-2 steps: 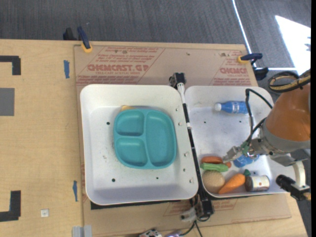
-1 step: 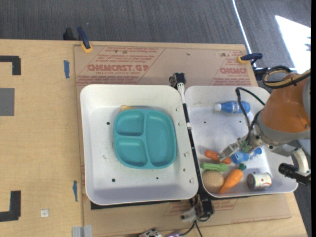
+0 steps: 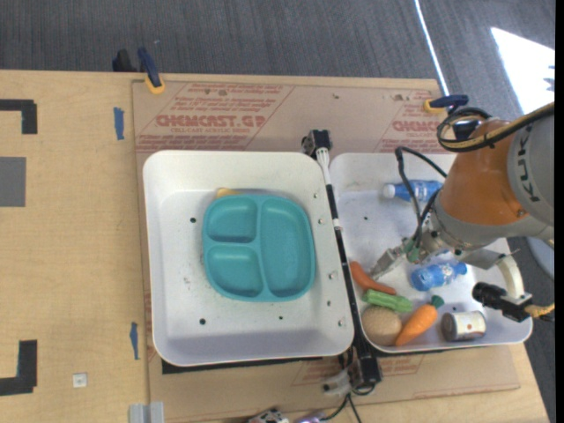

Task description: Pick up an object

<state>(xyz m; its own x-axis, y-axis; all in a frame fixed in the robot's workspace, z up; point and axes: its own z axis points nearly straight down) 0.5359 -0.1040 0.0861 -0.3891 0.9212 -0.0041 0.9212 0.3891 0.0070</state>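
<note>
Crowded right white bin [image 3: 370, 183]: two-finger gripper [image 3: 401, 256], fingers spread and empty, risks nudging orange plastic carrot [image 3: 419, 322] aside.

Arm [image 3: 502, 183] cut off at right edge, water bottle [image 3: 414, 189] partly hidden behind it

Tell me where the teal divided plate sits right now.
The teal divided plate lies flat in the middle of the left bin, across the divider from the right bin that holds the toy carrot.
</note>
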